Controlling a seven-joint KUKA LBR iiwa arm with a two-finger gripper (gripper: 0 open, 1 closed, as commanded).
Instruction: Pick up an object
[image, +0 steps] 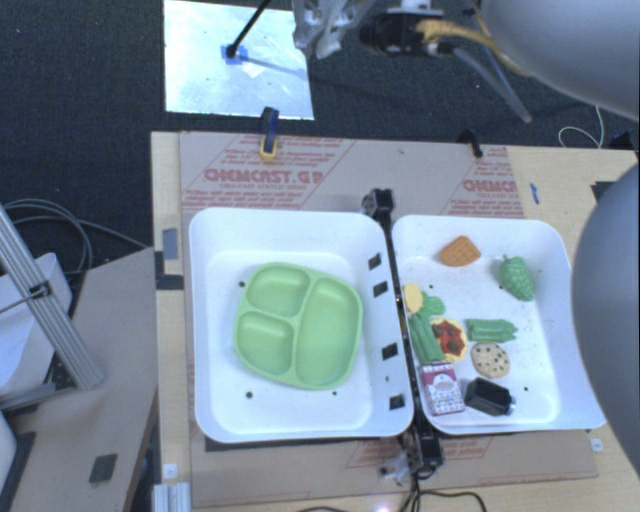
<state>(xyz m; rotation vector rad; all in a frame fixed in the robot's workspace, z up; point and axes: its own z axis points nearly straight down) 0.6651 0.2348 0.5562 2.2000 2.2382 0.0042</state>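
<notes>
A light green divided plastic plate (299, 325) lies in the left white bin (215, 400); toy foods crowd the right white bin (545, 240), among them an orange wafer (460, 251) and a speckled cookie (489, 359). The gripper (322, 30) hangs beyond the surface, its spread impossible to tell.

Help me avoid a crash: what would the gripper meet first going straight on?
Likely the pale sheet beyond the bench, which the gripper hangs over; depth is unclear.

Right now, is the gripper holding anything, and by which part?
Nothing is held. The gripper is high above the bench with nothing between its fingers; the toys lie in the right bin.
</notes>
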